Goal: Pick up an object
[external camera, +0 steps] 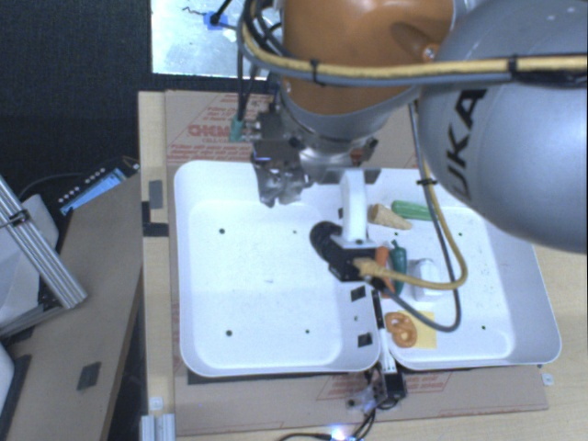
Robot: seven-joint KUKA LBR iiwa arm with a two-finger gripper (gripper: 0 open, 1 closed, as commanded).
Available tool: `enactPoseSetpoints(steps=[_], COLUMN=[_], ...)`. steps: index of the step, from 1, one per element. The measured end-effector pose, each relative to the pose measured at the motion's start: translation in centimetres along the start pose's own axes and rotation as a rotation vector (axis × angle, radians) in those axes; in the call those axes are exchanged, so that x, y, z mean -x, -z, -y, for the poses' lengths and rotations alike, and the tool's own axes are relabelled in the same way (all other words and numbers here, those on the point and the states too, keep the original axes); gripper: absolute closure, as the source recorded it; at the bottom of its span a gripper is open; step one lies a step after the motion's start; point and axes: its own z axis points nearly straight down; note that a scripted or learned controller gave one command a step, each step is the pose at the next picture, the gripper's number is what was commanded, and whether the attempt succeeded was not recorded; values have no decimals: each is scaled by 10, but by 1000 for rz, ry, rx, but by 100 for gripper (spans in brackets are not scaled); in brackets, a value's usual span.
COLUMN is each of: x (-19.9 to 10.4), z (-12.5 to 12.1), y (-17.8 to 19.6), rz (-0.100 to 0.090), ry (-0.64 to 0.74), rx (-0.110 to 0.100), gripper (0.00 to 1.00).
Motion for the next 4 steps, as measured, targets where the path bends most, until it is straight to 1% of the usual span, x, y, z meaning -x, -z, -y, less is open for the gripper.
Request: enactPoseSetpoints(steps=[1, 2, 3, 4], x=[0, 85, 31, 37], z=[-92, -113, -60, -87], y=[93, 69, -156, 51], rz=[-5, 0, 2, -5], ry=[-5, -10, 0, -1], rx=[17, 5, -11, 18], gripper=[100, 100, 100, 100])
